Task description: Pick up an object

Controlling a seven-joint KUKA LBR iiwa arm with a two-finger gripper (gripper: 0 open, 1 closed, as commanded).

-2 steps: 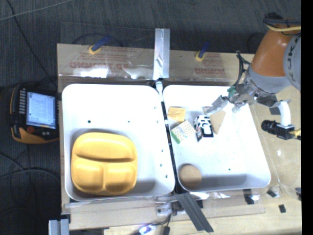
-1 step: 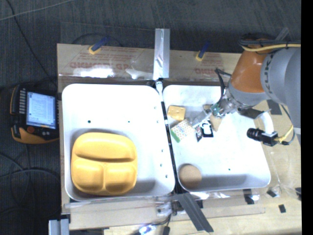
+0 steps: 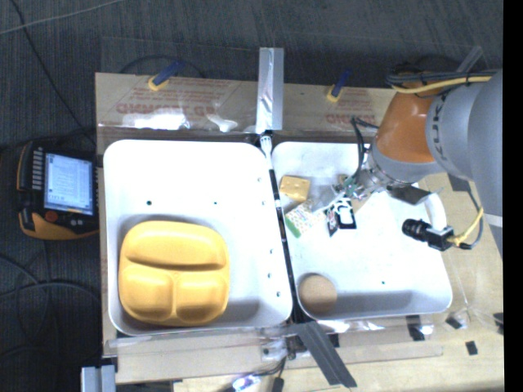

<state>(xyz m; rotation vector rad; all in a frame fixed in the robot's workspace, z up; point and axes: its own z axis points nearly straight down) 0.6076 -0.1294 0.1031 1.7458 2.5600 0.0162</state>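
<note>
A brown worktop (image 3: 204,100) fills the middle of the frame, set on dark carpeted floor (image 3: 49,72). Two shallow white bins lie side by side on it: the left bin (image 3: 184,170) and the right bin (image 3: 409,276), touching along a dark central divider. At the worktop's upper edge lie clear plastic sheeting (image 3: 176,121) and an upright silver strip (image 3: 270,88). On the floor at the left of the frame rests a handheld pendant with a lit screen (image 3: 61,188).
</note>
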